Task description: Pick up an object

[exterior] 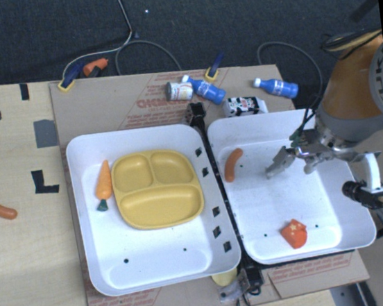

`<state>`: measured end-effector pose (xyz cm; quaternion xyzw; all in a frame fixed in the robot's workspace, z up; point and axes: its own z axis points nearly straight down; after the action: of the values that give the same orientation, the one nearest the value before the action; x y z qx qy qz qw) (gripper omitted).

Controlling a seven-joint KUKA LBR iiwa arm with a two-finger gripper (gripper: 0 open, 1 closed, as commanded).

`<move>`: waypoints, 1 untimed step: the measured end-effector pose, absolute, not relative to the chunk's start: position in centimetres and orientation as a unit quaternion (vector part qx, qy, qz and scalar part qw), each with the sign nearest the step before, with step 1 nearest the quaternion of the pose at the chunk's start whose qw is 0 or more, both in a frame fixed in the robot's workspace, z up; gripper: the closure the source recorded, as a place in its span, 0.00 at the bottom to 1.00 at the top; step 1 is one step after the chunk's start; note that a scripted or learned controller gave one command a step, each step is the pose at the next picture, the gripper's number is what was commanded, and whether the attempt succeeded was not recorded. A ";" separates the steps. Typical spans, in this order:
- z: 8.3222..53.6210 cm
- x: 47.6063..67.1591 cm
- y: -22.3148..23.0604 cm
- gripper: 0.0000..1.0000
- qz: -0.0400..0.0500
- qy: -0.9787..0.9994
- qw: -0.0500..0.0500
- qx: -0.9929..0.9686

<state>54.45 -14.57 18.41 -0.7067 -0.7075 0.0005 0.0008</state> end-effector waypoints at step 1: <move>14.7 60.2 -9.9 0.00 0.000 -0.710 0.001 -0.704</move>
<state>60.16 -9.89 14.70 -0.7045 -0.7097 -0.0004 0.0011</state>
